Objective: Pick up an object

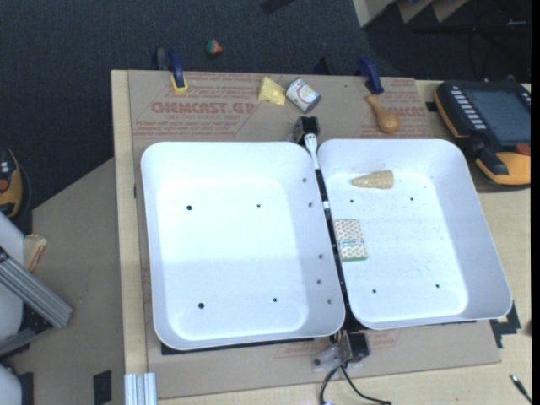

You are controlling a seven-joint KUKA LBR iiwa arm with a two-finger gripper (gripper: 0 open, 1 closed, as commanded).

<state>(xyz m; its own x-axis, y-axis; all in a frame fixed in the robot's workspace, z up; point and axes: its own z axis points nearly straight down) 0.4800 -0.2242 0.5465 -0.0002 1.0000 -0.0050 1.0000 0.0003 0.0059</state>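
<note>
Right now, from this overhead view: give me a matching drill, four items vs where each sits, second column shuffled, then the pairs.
Items:
1. cone-shaped tan piece
2. patterned flat packet
3. yellow wedge
4. wooden pear-shaped piece

Places:
A. on the board behind the bins, near the left blue clamp
B. right bin, upper part
C. on the board behind the right bin, below the right blue clamp
D. right bin, by the wall it shares with the left bin

Pairs: 1-B, 2-D, 3-A, 4-C

text: "CHEMCAST G P" in red, partly legible | on: brown board (211, 108) behind the bins
</note>
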